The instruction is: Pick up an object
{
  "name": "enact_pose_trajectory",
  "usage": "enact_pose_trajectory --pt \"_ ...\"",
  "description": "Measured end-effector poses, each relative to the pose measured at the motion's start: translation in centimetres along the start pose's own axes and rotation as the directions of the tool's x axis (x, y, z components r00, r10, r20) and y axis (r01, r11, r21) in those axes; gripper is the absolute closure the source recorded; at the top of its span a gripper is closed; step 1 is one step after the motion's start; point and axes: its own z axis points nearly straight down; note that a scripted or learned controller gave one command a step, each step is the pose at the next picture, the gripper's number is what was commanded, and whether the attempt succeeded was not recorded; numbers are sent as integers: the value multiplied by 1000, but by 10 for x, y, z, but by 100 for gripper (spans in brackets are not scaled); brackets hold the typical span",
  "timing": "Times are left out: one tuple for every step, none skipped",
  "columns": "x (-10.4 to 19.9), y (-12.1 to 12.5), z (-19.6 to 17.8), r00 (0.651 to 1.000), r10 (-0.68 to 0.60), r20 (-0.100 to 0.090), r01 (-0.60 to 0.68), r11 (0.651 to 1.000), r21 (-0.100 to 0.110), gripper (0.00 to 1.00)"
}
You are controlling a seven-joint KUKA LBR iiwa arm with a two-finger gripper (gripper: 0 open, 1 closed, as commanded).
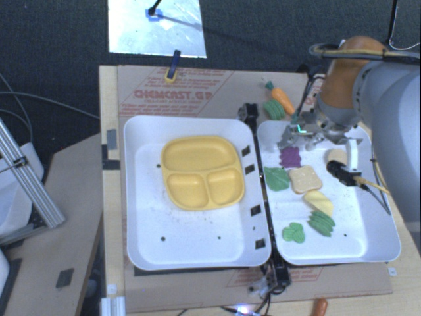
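Note:
My gripper (293, 134) hangs low over the far left part of the right bin (378, 242), just above a purple grape-like toy (289, 157). Nothing is seen in its hold. In the same bin lie a dark green leaf (276, 178), a tan toast slice (305, 178), a yellow wedge (318, 203), a ridged green piece (321, 223), a small green broccoli (293, 232) and a pale piece (336, 157) partly behind the arm.
A yellow divided plate (200, 172) lies in the left bin (141, 236). An orange carrot (281, 97) and a green toy (273, 109) rest on the cardboard beyond the right bin. A black cable plug (342, 173) hangs from the arm over the right bin.

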Motion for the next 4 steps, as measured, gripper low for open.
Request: enact_pose_trajectory --pt "-24 -68 12 1000 8 -2 -8 1000 11 0" --pt "45 -117 -125 1000 -5 -4 5 1000 -6 0" --pt "19 -67 14 1000 3 2 -3 1000 -5 0" --pt "69 -101 -95 1000 -3 -4 3 1000 -3 0"
